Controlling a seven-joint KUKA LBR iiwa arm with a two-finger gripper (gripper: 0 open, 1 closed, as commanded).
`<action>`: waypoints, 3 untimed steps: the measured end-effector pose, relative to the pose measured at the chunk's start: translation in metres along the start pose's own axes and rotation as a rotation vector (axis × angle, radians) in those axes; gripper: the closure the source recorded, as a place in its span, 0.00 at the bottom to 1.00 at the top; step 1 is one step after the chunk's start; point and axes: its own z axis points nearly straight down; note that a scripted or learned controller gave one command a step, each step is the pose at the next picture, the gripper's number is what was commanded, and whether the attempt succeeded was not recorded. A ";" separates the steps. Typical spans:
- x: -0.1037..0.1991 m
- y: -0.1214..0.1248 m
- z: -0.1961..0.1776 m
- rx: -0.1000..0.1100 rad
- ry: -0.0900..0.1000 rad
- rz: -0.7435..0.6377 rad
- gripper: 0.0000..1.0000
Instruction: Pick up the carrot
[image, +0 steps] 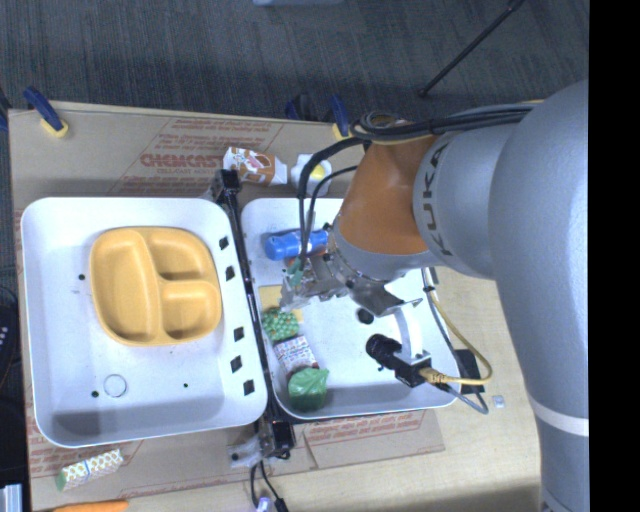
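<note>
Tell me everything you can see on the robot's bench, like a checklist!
Surface: brown printed cardboard under the left white bin and right white bin.
Job's things: a thin orange strip at the bottom edge, off the bins, may be the carrot; cannot tell.
Clutter: yellow divided plastic plate in the left bin; blue object, green speckled ball, red-and-white packet and green leafy toy in the right bin.
Grippers: gripper low over the right bin, beside the blue object.
Cables: black cables loop by the wrist.
Surroundings: blue clamp, dark grey floor.
</note>
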 end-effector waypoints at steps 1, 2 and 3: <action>0.063 -0.028 0.001 0.002 -0.001 0.021 1.00; 0.045 -0.038 -0.024 -0.002 -0.003 -0.281 1.00; 0.018 -0.043 -0.086 -0.002 -0.003 -0.368 1.00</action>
